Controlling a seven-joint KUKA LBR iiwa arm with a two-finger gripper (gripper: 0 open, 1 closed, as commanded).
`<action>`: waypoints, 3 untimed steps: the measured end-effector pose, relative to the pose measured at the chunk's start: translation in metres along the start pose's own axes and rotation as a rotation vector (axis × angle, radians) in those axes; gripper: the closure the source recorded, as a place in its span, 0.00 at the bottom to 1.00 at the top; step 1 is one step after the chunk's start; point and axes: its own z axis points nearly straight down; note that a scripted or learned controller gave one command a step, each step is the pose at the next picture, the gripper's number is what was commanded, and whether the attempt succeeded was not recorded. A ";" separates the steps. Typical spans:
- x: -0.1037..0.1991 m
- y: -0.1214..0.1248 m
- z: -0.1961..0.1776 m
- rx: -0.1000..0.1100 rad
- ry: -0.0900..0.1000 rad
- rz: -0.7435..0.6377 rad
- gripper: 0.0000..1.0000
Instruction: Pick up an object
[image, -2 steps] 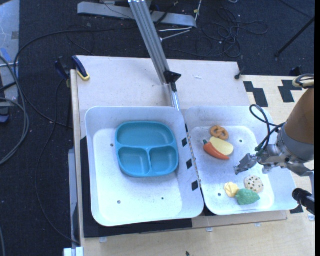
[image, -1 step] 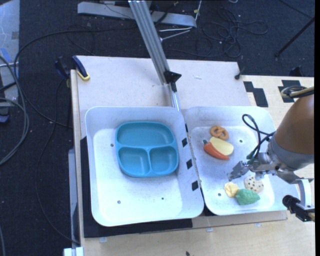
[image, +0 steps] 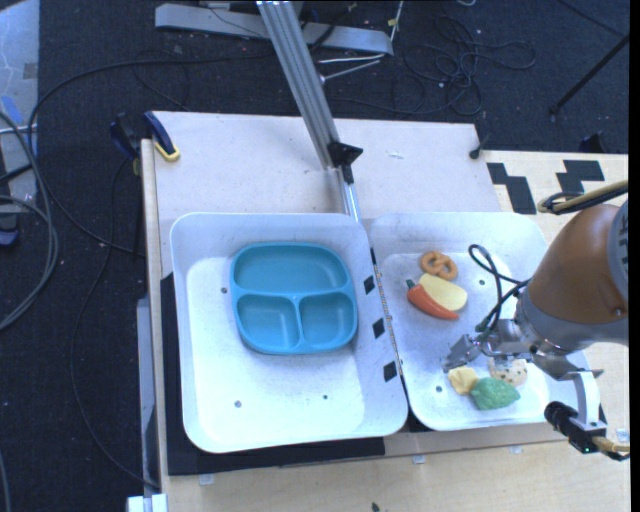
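Observation:
In the right bin (image: 400, 400) lie a pretzel (image: 438, 264), an orange and yellow toy vegetable (image: 437, 298), a small yellow piece (image: 461, 379), a green leafy piece (image: 494, 394) and a pale speckled piece (image: 513, 373). My gripper (image: 483, 350) hangs low over the bin's front right part, just above the yellow and speckled pieces. The wrist covers most of the gripper, and nothing shows between its tips.
The left bin (image: 200, 400) holds a blue divided tray (image: 295, 297). A metal pole (image: 305, 85) slants down to the back edge between the bins. Black clips (image: 380, 330) sit on the rim between them. The arm's grey body (image: 585, 275) covers the right bin's right side.

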 end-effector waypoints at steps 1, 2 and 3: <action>0.000 0.001 0.027 -0.007 -0.002 0.000 0.00; -0.002 0.003 0.015 -0.013 -0.007 0.003 1.00; 0.002 0.007 -0.048 -0.011 -0.003 -0.004 1.00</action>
